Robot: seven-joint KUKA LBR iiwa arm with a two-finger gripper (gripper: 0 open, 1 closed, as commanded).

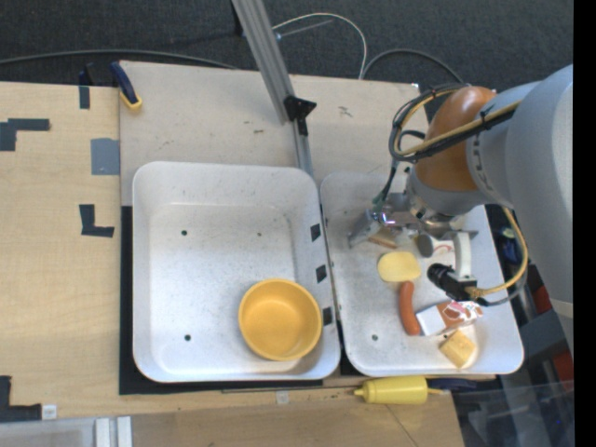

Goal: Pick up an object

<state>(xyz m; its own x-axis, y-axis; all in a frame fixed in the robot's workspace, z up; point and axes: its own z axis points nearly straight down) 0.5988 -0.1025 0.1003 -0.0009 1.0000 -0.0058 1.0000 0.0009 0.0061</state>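
Yellow bottle (396, 390) lies well below the gripper (382, 220)

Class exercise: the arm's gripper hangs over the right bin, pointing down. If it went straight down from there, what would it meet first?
Probably the bare floor of the right bin, near its upper left. The gripper sits up and left of the yellow round piece, which looks just off that line, though depth is hard to judge from this slanted view.

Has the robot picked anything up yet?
Not yet, it seems. The gripper is low in the right bin, but nothing shows between its fingers. The yellow piece, sausage and bowl lie untouched. The grab and lift are left.
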